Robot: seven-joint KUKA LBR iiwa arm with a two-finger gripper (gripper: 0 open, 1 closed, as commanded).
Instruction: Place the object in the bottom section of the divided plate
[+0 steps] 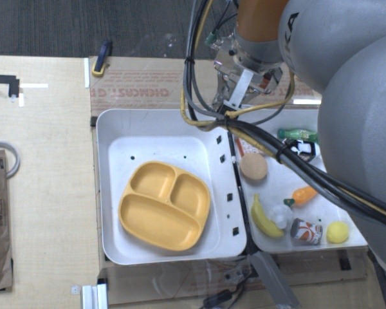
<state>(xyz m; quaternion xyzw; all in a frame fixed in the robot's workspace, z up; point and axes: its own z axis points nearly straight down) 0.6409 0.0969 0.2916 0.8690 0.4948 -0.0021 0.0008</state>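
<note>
Arm [334,76]: reached in from the right, bulking over the right bin [270,240], wrist above its far edge. Gripper [235,95]: half lost among cables [199,76]; grip state could not be told. Divided plate [165,205]: yellow, in left bin [116,172]. Banana [266,219], lemon [338,232], carrot [303,196], can [306,232]: right bin. Tape [141,82] lettering: illegible.

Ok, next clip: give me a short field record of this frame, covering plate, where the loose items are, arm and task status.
plate: yellow divided plate in the left bin, nothing in its sections
right bin items: banana, carrot, lemon, small can, round tan object, green bottle
arm: gripper above the far end of the divider between the bins, nothing seen held
fingers: cannot tell
task status: bottom section not yet filled
</note>
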